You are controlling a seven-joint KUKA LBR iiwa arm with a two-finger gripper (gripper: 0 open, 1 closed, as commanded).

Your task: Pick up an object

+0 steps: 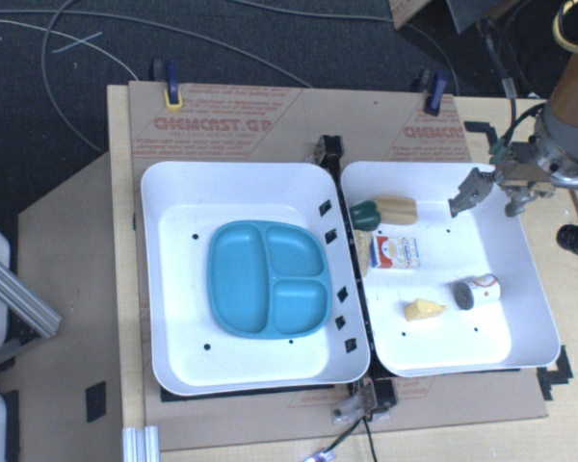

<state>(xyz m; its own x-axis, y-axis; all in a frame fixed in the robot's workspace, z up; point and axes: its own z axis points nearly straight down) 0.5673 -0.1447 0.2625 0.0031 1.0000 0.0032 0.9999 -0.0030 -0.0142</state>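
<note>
In the right bin lie a tan block with a green cap, a flat white packet with red print, a yellow wedge and a small grey and white piece. My gripper hangs above the bin's far right corner, apart from all of them. Its two fingers are spread and nothing sits between them. The grey arm with its orange band comes in from the right.
The left bin holds a blue divided tray. Black clips run down the seam between the bins. Clamps hold the board at the back. Cables cross the dark floor beyond.
</note>
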